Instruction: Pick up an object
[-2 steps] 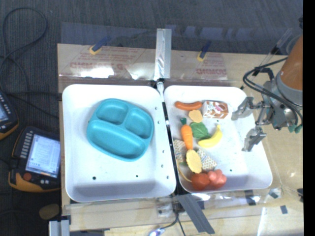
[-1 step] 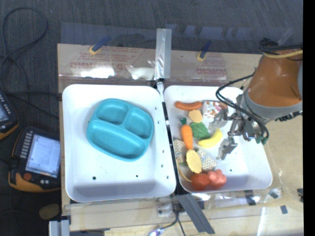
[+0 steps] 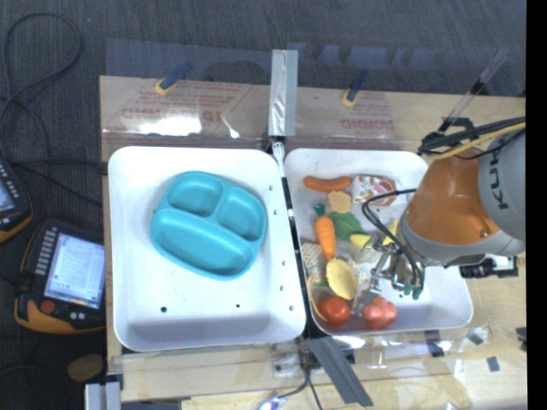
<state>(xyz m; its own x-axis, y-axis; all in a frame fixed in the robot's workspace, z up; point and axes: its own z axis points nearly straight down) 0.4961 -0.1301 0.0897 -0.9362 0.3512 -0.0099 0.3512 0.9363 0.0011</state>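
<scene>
Gripper (image 3: 386, 278) sits low in the right bin (image 3: 444, 310), over the toy food pile, hanging from the grey arm (image 3: 504, 190) with its orange band (image 3: 449, 207). Whether it is released or clenched: cannot tell, the metal parts blur into the clutter, and nothing is clearly grasped.

Largest first. Bench (image 3: 197, 109) carries both bins, with clear plastic sheets taped along the back. Left bin (image 3: 137, 314) holds a blue sectioned plate (image 3: 209, 222), lying at a slant near the bin's middle. Right bin holds the food, all packed in its left half: a packet (image 3: 374, 186) at the back, a sausage (image 3: 327, 183) just left of it, a carrot (image 3: 326, 236) below, a green piece (image 3: 346, 225) beside the carrot, a pale yellow piece (image 3: 340, 278) lower down. Two tomatoes at the front: one (image 3: 335, 311) left, one (image 3: 380, 313) right, just under the gripper.

Off the bench at far left, a tablet (image 3: 73, 270) lies on the floor by black cables (image 3: 26, 75).
</scene>
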